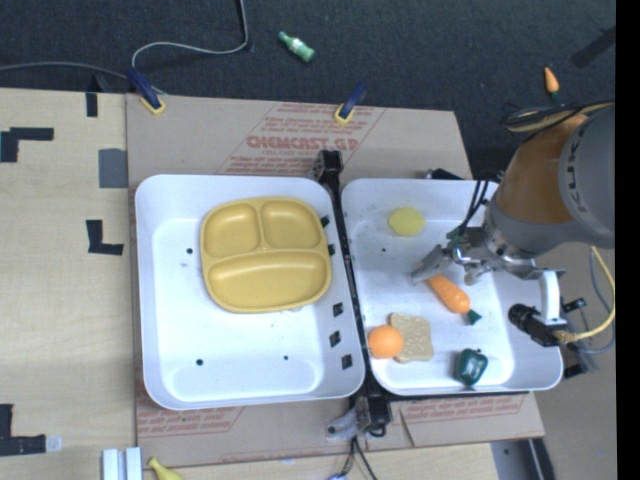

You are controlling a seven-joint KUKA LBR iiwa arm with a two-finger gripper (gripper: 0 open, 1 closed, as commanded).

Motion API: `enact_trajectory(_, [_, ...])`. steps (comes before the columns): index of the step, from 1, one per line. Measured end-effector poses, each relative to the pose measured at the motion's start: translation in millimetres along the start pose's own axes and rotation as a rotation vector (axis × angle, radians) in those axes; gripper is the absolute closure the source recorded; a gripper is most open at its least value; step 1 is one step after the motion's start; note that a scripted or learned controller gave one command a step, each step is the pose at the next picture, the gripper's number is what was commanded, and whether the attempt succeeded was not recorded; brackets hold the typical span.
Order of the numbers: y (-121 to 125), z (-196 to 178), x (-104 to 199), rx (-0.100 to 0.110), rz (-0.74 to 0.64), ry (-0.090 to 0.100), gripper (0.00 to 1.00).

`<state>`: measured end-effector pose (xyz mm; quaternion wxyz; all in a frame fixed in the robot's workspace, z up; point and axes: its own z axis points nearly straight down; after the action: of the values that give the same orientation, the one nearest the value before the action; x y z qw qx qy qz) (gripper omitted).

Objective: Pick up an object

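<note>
My gripper [452,270] hangs over the right bin [520,373], with the grey arm reaching in from the right. Its fingers are spread open, one finger [429,266] angled out to the left. Just below them lies an orange carrot [450,295] with a dark green tip, slanting down to the right. Nothing sits between the fingers. A yellow disc [406,221] lies at the back of the same bin. Near its front are an orange ball [385,342], a slice of bread [412,336] touching the ball, and a dark green item [469,367].
The left bin [160,298] holds a yellow divided plate [267,253]. A black divider strip [340,268] runs between the bins. Cables and a black fitting [535,323] hang by the right bin's right rim. Cardboard lies under both bins.
</note>
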<state>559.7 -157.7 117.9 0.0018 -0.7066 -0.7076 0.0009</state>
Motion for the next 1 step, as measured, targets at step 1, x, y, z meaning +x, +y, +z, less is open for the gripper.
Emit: enact_trajectory(1, [11.2, 31.9, 28.5, -0.004, 0.001, -0.002, 0.00])
